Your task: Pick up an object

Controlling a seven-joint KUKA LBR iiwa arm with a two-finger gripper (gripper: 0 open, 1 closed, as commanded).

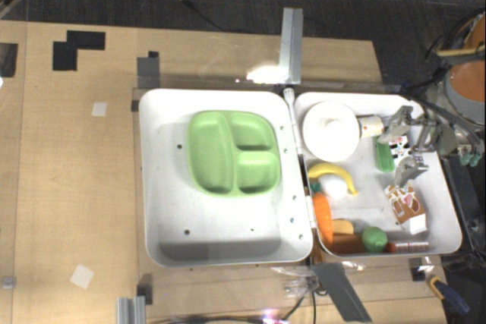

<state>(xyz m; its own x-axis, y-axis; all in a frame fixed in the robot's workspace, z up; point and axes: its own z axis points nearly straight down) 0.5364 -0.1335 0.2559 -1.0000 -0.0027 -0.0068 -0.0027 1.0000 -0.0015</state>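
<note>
My gripper [402,146] hangs over the right side of the right bin [448,220], reaching in from the right. It is open, with one finger [396,120] toward the back and the other [408,169] toward the front. Just left of it lies a small green bottle [383,155], beside the fingers and not gripped. A small patterned carton [405,206] lies in front of the gripper. Further left are a white bowl [330,130], a banana [334,175], a carrot [323,215] and a green ball [373,238].
A green divided plate [231,152] lies in the left bin [163,231]. A brown block [345,235] and a dark red tube [408,246] lie along the right bin's front wall. A ridge [298,163] separates the two bins.
</note>
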